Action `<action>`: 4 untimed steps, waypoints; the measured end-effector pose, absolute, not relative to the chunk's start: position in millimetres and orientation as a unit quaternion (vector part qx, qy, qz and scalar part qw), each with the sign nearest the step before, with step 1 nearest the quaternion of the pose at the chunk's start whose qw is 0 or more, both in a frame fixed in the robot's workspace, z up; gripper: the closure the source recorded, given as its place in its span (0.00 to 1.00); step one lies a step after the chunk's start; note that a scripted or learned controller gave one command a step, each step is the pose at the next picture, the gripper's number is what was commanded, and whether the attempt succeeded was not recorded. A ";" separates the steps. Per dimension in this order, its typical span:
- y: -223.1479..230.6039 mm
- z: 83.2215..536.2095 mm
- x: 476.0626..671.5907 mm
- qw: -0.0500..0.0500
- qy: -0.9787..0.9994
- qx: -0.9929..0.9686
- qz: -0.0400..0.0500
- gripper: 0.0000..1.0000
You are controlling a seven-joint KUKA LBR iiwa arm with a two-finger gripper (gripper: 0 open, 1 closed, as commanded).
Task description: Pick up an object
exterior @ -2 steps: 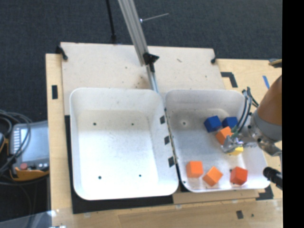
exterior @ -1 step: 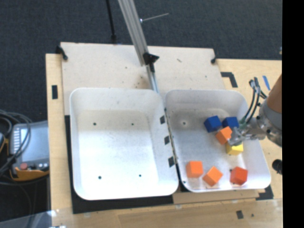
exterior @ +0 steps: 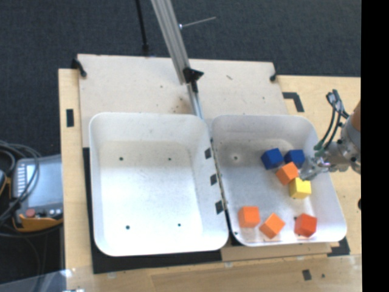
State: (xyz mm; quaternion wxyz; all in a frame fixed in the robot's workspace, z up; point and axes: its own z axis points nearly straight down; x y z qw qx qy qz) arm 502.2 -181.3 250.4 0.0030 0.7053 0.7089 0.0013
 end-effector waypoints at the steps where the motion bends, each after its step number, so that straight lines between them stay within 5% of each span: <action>1: -135.0 257.3 506.1 0.001 0.710 0.705 0.001 1.00; 4: 22.6 264.3 532.3 0.000 0.710 0.704 0.001 1.00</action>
